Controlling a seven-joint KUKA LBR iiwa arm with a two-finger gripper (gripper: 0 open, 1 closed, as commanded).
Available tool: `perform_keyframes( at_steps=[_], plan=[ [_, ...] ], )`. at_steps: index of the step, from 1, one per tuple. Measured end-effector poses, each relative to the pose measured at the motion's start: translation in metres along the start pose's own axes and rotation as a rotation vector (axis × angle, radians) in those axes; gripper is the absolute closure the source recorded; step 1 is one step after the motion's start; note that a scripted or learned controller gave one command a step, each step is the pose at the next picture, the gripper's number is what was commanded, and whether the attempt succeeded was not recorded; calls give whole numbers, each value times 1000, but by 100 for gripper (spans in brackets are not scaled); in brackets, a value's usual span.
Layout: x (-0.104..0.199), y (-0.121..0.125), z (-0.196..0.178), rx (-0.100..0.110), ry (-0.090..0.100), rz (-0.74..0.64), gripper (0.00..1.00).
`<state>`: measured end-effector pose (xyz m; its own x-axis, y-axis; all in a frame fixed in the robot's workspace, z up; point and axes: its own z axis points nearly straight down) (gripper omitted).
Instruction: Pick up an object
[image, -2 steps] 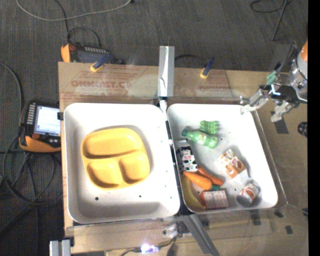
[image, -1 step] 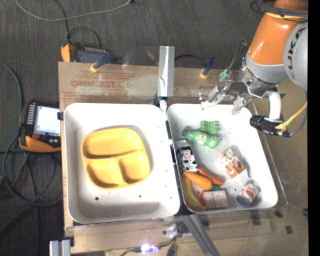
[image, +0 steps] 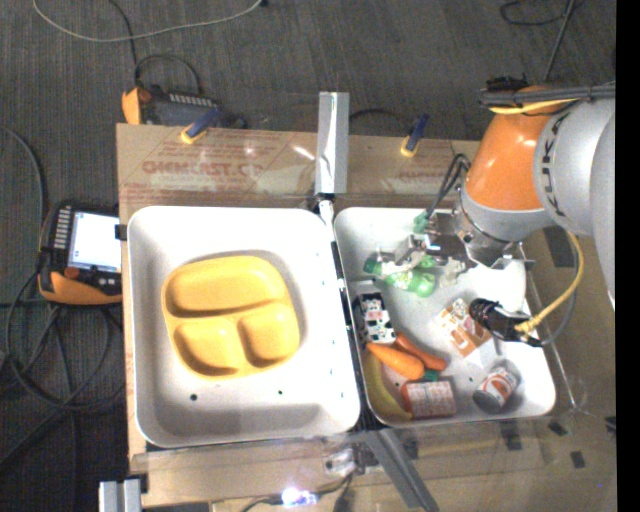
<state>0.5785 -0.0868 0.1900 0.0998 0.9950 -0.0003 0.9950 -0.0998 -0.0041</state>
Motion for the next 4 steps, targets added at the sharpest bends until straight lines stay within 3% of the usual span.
perform_keyframes(
  at_steps=[1, 2, 3, 4],
  plan=[
    [-45, 17, 96, -2, 0, -32, 0],
    [-72, 85, 100, 3, 0, -195, 0],
    [-61, 95, 99, 2, -11, -195, 0],
    [-62, 96, 100, 5, -5, -176, 0]
  ],
)
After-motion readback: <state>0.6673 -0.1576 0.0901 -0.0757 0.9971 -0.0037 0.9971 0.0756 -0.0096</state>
